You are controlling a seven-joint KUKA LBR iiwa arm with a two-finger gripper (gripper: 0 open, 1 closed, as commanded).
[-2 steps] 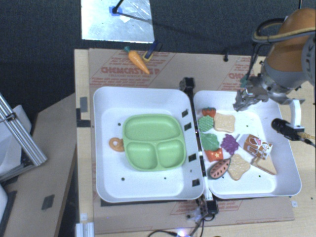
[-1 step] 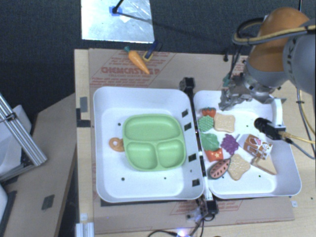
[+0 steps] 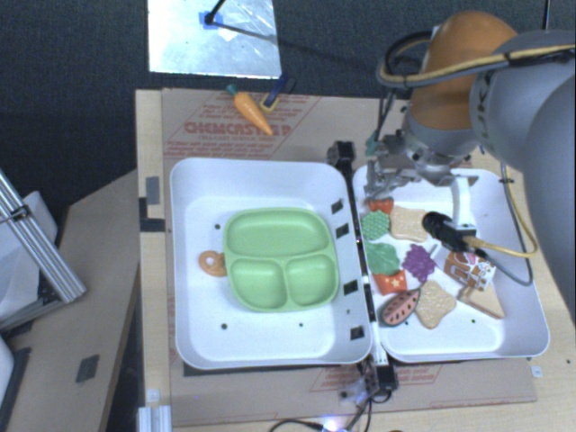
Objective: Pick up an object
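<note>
My gripper (image 3: 382, 185) hangs over the back left corner of the right bin (image 3: 526, 327), just above a small red piece (image 3: 380, 205). Close in front of it lie a green waffle-like piece (image 3: 374, 224) and a slice of toast (image 3: 409, 222). Farther forward are a green leafy piece (image 3: 382, 257), purple grapes (image 3: 418, 262), an orange-red piece (image 3: 391, 282), a dark red oval (image 3: 399, 307), a second toast slice (image 3: 435, 304), a small brown-and-white house shape (image 3: 468, 267) and a tan wedge (image 3: 487, 303).
The left bin (image 3: 193, 331) holds a green divided plate (image 3: 277, 257) with an orange ring (image 3: 212, 264) beside it on the left. A toy carrot (image 3: 252, 112) lies on the cardboard behind the bins. The arm covers the right bin's back edge.
</note>
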